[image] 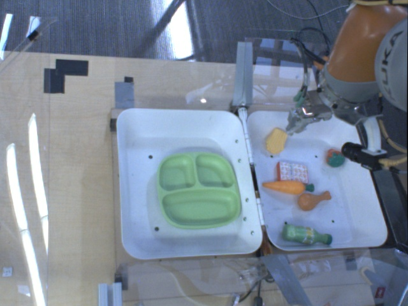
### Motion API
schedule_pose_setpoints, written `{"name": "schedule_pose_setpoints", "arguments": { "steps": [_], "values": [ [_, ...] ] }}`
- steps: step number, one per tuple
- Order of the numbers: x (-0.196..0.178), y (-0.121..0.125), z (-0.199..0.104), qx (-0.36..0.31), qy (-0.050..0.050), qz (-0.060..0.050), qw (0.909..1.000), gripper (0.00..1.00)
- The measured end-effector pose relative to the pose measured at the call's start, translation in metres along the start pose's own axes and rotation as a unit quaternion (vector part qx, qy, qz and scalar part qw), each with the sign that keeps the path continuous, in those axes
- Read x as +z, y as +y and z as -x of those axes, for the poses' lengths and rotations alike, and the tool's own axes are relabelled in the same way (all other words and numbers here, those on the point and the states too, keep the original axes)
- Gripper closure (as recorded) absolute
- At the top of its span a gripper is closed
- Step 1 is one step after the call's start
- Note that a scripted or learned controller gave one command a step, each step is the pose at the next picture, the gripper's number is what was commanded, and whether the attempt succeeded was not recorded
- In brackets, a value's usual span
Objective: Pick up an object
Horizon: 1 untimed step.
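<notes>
Six small things lie in the right bin (pixel 376 234): a yellow wedge (pixel 276 141), a red-checked pack (pixel 292 171), a carrot (pixel 284 187), a drumstick (pixel 312 199), a green bottle (pixel 306 235) and a small green-and-orange piece (pixel 335 158). The left bin (pixel 127 190) holds a green tray (pixel 199 190). The wedge is the likeliest target, being just below and left of the pincer (pixel 299 121).

To do this step well, I judge the pincer should centre over the wedge, well off the dividing wall between the bins, and come straight down so the fingers straddle it rather than nudge it aside; the wedge sits near that wall, so there is little room on that side.

The arm reaches in from the right, its orange band (pixel 357 40) high over the bin's far corner, the wrist pointing down and leftward. Whether the pincer is spread or pressed together I cannot tell; nothing is seen between its tips.
</notes>
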<state>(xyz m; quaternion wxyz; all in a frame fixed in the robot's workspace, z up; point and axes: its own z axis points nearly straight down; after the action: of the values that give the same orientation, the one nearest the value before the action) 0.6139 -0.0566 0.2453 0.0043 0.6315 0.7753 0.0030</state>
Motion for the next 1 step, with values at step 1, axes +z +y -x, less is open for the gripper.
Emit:
{"name": "schedule_pose_setpoints", "arguments": {
  "steps": [1],
  "values": [
    [0.0009,-0.0004,0.0001,0.000,0.000,-0.001,1.0000,0.00]
  ]
}}
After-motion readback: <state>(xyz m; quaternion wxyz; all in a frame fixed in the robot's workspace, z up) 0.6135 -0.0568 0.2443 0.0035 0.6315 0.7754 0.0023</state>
